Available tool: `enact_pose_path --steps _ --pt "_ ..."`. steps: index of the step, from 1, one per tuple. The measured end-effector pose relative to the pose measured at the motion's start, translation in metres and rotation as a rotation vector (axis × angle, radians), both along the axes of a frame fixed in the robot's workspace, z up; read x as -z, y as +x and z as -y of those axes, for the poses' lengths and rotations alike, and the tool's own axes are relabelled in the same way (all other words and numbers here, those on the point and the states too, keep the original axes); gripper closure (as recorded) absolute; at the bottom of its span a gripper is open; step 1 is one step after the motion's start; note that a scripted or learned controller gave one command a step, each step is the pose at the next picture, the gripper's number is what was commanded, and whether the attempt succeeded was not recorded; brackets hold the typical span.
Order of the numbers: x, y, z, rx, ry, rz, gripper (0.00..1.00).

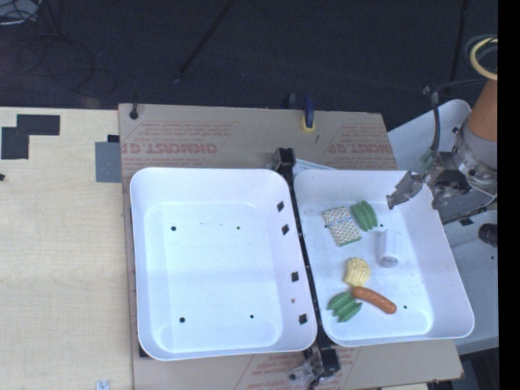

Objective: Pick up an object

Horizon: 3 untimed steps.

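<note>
While the pincer (422, 187) hangs over the right bin's (443, 299) upper right edge, I cannot tell its state. 6 small objects lie in that bin, among them a white cylinder (389, 248) and an orange sausage (374, 300).

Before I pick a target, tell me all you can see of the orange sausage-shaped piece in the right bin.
The orange sausage-shaped piece is a small, slim, smooth toy with rounded ends, plastic by its look. It lies flat on the floor of the right bin, near the front, slanting from upper left to lower right. Its left end touches or nearly touches the green pod, and the yellow corn piece sits just above it. The gripper is well away, over the bin's far right corner.
</note>
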State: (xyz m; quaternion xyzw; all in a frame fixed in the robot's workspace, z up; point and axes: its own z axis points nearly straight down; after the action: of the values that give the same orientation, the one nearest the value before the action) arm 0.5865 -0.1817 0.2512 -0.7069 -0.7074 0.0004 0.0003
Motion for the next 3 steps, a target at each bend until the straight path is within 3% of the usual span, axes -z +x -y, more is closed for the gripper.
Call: enact_pose_path --steps 1,2,3 --pt "0.08 -0.047 -0.024 0.002 0.003 -0.006 0.0" --pt "0.167 -0.066 -0.079 -0.001 0.003 -0.004 0.0" --pt "0.154 -0.065 -0.075 0.006 0.001 -0.004 1.0"
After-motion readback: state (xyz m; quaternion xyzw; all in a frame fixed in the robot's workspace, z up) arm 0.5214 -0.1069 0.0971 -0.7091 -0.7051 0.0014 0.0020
